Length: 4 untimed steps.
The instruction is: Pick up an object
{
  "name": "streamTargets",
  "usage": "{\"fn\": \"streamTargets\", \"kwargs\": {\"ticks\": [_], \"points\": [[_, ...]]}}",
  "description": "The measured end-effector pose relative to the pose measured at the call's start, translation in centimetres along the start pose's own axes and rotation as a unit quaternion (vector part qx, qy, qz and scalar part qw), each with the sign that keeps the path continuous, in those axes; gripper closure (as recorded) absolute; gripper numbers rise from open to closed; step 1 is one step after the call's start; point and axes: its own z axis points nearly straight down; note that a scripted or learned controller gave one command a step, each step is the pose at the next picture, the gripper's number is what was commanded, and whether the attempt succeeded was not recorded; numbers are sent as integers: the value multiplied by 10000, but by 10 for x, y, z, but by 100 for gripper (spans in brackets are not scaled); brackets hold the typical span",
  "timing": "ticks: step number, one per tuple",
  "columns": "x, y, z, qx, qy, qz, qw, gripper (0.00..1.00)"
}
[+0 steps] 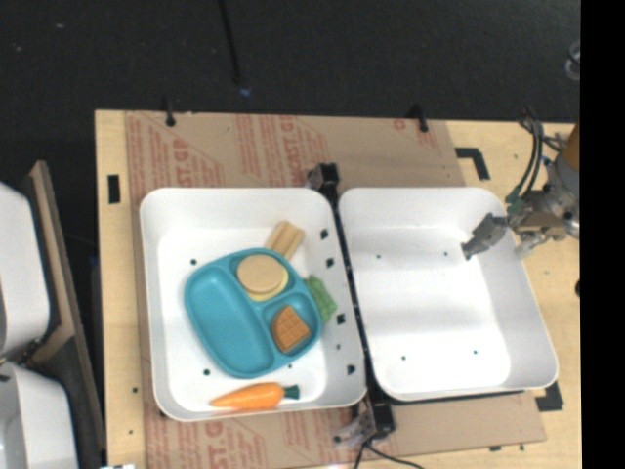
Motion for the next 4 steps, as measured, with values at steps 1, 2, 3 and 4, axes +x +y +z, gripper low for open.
{"fn": "streamTargets", "kwargs": {"ticks": [1,2,3,4], "points": [[0,1,-3,-30,-6,-4,10000,0],[5,9,50,-7,-1,-9,10000,0],[7,18,99,-8,-2,-6,10000,0],[-4,18,152,-6,-3,0,10000,0]]}}
